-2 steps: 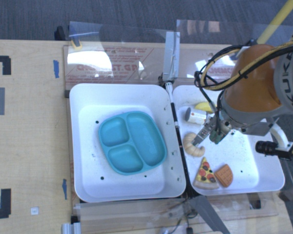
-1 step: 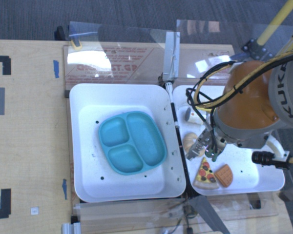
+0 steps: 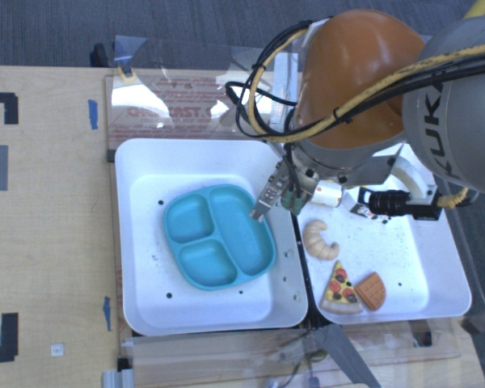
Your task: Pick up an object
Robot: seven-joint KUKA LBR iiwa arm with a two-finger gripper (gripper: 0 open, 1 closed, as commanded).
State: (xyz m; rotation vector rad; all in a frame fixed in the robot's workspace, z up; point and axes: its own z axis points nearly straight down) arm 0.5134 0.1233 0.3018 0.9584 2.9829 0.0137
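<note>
Big grey-and-orange arm (image 3: 364,79) fills the upper right. Left bin (image 3: 137,176) carries the blue divided plate (image 3: 218,237) at centre frame. The gripper (image 3: 267,200) hangs at the plate's upper-right rim, plate down-left of it; finger spread, can't tell. Croissant (image 3: 321,239) lies lower right.
</note>
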